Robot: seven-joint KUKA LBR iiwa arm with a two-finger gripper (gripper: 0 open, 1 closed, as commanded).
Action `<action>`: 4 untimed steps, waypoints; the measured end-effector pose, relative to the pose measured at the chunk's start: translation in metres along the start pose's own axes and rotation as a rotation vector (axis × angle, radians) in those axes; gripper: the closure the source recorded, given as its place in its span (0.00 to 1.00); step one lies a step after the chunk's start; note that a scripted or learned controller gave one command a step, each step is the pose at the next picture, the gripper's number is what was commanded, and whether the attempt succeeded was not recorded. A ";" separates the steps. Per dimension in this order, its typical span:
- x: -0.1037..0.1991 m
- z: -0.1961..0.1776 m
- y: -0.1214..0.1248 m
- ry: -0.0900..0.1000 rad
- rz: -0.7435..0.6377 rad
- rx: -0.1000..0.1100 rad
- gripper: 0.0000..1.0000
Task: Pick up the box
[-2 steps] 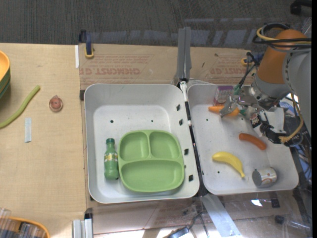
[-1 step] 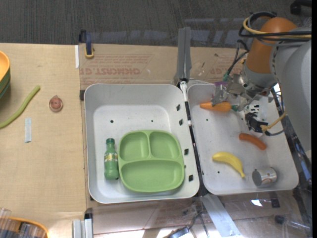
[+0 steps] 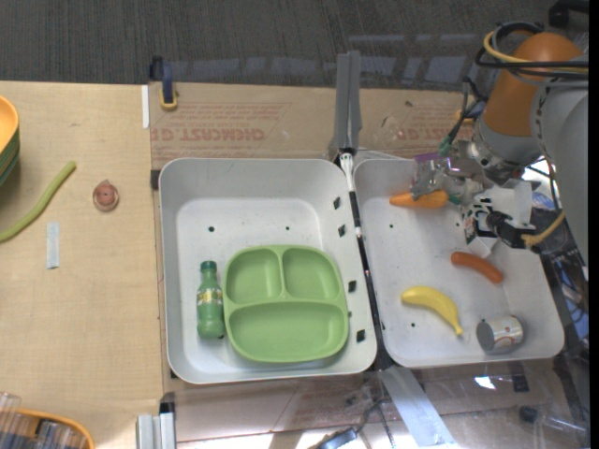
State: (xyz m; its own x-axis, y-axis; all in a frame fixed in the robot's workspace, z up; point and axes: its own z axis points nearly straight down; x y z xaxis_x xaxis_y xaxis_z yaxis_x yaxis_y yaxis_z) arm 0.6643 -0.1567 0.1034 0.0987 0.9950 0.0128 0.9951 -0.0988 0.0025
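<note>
In the right bin (image 3: 538, 340), the pincer (image 3: 447, 181), grip state unclear, hovers beside a tapered orange carrot (image 3: 418, 198).

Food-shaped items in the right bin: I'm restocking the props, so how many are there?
3: a carrot at the bin's far edge beside the claw, a sausage mid-right, a banana nearer the front. The arm may hide others.

A light wooden bench (image 3: 84, 316) meets dark grey carpet (image 3: 262, 17) along its far edge, with brown printed cardboard (image 3: 243, 124) between them.
</note>
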 end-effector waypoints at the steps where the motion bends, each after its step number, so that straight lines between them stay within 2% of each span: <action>1: -0.026 -0.066 -0.003 -0.014 0.027 0.002 0.00; 2: 0.064 0.013 -0.012 -0.012 -0.397 0.006 0.00; 3: 0.063 0.003 -0.012 -0.013 -0.393 0.005 1.00; 4: 0.085 -0.101 -0.013 -0.013 -0.484 0.005 1.00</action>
